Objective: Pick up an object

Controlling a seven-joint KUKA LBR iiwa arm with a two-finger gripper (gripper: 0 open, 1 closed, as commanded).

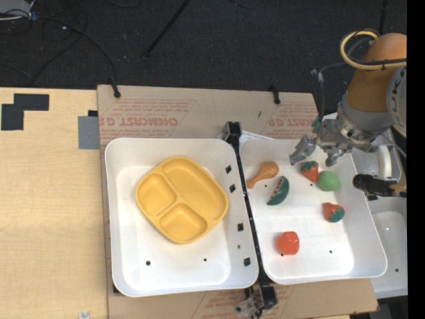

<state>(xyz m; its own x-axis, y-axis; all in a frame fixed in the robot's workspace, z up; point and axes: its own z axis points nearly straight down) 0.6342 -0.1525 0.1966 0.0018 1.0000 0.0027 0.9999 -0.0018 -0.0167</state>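
Open, empty gripper (317,153) above right bin (372,258), just over red-green toy (310,171) beside green ball (327,181), yellow divided plate (181,199) in left bin (119,244), cardboard (199,115) printed "CHEMCREST".

Five small toys lie loose in the right bin (372,258), none of them lifted. A green ball (327,181) and a red-and-green piece (310,171) sit just below the gripper (320,150). Further out from it lie a tan drumstick (263,173), a dark green wedge (279,191), a red block (288,243) and a red-and-green strawberry (333,212).
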